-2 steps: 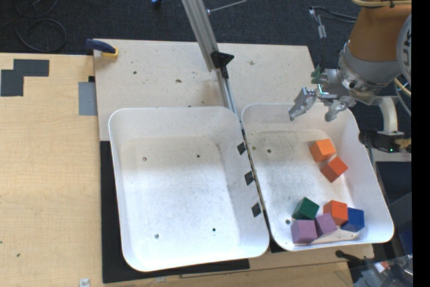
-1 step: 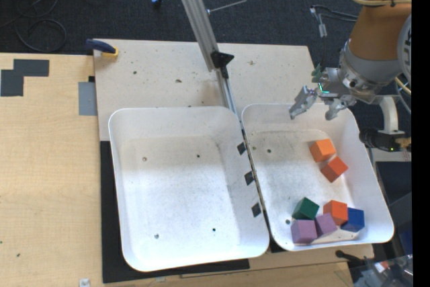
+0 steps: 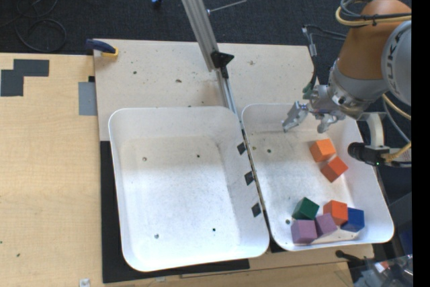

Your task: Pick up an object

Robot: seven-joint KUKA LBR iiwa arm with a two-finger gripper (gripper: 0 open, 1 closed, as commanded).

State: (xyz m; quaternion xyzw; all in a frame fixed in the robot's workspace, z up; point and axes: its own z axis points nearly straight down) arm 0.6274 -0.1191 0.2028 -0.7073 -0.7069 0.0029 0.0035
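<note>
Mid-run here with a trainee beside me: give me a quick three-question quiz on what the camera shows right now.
1. True or false: the gripper has a block between its fingers.
2. Which bin holds the blocks? A) the left bin B) the right bin C) both
3. What colour is the block that sits beside the green block, at the near-left of the cluster?

Key:
1. False. Its fingers are spread and hang above the far end of the right bin with nothing between them.
2. B.
3. Purple: the purple block lies just in front of the green one.
</note>
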